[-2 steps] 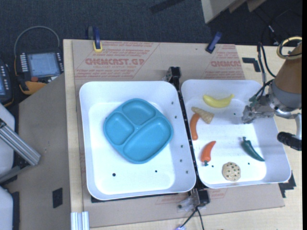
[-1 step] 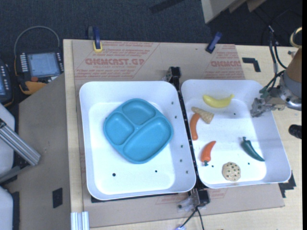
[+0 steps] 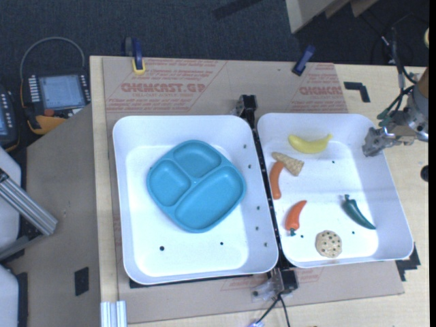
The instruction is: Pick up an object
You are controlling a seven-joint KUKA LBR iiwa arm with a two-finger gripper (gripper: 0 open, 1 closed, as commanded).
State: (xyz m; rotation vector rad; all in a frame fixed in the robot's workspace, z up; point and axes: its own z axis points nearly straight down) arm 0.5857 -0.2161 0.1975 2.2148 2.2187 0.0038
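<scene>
1. Left bin (image 3: pixel 129 182) holds a blue plate (image 3: pixel 196 184).
2. Right bin (image 3: pixel 388 182) holds the pickable things: carrot (image 3: pixel 275 180), cone (image 3: pixel 288 162), banana (image 3: pixel 308 143), red pepper (image 3: pixel 296 215), cookie (image 3: pixel 329 243), green pepper (image 3: pixel 356 211).
3. Gripper (image 3: pixel 377 142) hovers at that bin's right rim, holding nothing; spread or pressed together, I cannot tell.
4. Best target is probably the green pepper: nearest, lying apart from the rest. Clear the rim first.

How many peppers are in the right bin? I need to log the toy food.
2: an orange-red pepper near the bin's middle, above the cookie, and a dark green pepper toward the right wall.
</scene>
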